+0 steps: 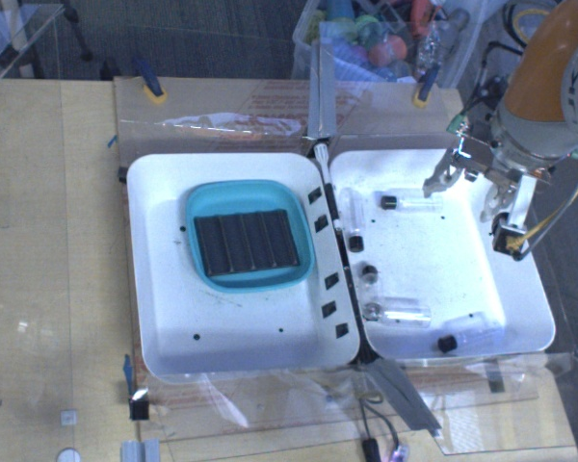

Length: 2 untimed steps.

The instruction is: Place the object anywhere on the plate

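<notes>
Block point(246, 242): dark, ribbed, lying flat in the middle of the teal plate point(198, 203) | plate: centre of the left bin point(164, 306) | claw point(474, 186): over the right bin's point(433, 258) far right corner, fingers spread, nothing between them | clear vials point(402, 310): near that bin's front and far edges

A teal square plate point(246, 234) is seen, ribbed black across its middle, set against a shallow white bin point(159, 287).
</notes>
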Tool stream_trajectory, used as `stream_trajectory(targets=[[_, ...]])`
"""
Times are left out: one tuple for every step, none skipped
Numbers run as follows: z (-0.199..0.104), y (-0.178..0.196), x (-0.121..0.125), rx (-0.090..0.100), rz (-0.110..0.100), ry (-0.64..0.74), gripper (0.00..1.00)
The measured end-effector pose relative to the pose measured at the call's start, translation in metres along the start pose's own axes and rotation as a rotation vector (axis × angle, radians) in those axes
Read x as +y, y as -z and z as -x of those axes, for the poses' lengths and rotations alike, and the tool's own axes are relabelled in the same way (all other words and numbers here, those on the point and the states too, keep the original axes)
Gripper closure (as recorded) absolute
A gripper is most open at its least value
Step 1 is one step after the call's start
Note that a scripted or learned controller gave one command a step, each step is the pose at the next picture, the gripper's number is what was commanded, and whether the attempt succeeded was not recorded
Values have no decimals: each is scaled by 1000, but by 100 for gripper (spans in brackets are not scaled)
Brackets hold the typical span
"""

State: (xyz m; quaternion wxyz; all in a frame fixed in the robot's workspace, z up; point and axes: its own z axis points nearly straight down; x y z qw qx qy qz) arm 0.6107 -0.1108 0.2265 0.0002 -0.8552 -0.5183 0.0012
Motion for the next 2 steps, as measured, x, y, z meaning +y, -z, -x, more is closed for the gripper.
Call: stream_trajectory(targets=[[29,-29,59,0,-1,-30,0],[62,-9,96,0,3,58,0]])
